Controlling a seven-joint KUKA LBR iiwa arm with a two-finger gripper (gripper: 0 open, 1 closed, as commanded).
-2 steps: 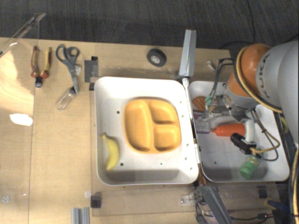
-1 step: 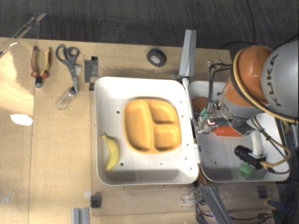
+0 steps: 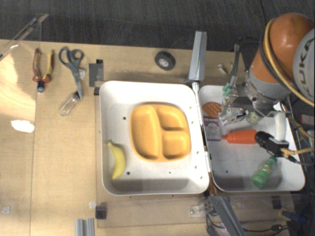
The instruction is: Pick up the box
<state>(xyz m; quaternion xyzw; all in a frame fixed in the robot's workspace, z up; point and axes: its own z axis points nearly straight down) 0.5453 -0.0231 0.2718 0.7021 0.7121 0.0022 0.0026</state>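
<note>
Camera view looks down on two shallow white plastic bins side by side on the wooden bench (image 3: pixel 49 156). The grey arm with its orange band (image 3: pixel 288 38) leans in from the right over the right bin (image 3: pixel 295 183), and its metal gripper (image 3: pixel 232 113) hangs low near that bin's upper left corner; whether it is open or closed I cannot tell, the tip is too cluttered. Just beside it, against the bin's left wall, lies the small purple-and-white box (image 3: pixel 212 130), with a round brown-red item (image 3: pixel 212 108) above it. An orange carrot-shaped toy (image 3: pixel 241 137) lies right of the box, and a green plastic bottle (image 3: pixel 264 172) sits lower right. Over in the left bin (image 3: pixel 113 95), a yellow divided tray (image 3: pixel 160 131) rests in the middle and a yellow banana (image 3: pixel 117 160) lies at its lower left.
</note>
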